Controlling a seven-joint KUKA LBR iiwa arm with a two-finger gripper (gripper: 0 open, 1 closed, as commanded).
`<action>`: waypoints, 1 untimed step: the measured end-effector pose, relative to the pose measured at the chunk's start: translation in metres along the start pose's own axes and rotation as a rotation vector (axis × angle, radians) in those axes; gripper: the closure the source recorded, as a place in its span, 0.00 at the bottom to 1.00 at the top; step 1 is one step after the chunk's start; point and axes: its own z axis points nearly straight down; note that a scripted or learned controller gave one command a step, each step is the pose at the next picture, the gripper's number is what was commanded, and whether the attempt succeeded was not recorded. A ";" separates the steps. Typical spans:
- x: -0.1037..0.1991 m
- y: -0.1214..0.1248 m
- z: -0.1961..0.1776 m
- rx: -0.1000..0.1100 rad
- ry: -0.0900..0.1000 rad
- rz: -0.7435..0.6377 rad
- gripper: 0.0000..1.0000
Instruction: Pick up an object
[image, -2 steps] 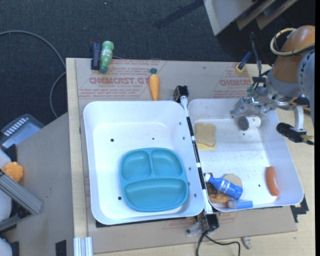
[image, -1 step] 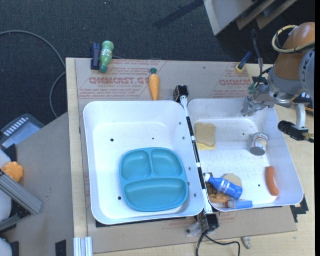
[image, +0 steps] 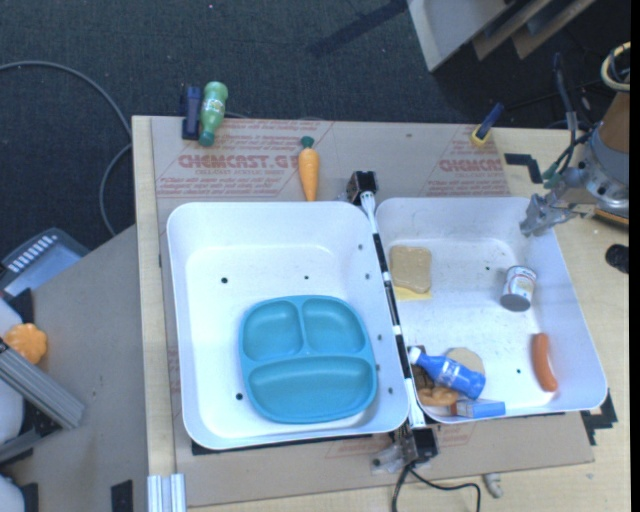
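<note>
The right bin (image: 570, 290) holds several small objects. A tan bread slice (image: 411, 270) lies near its left wall, and a small silver can (image: 517, 288) sits toward the right. An orange-red sausage (image: 544, 360) lies by the right wall. A blue bottle (image: 450, 373) rests over a brown round piece (image: 470, 358) at the front left corner, beside a small blue piece (image: 483, 408). My gripper (image: 537, 213) hangs over the bin's far right corner, up and right of the can, with nothing seen in it.
The left bin (image: 200, 260) holds a blue divided plate (image: 308, 357). On the board behind the bins lie a toy carrot (image: 309, 170), a green bottle (image: 212, 110) and a blue clip (image: 487, 122). An orange object (image: 28, 343) sits far left, off the bench.
</note>
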 end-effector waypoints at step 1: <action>0.000 0.000 0.001 0.001 0.001 0.000 0.00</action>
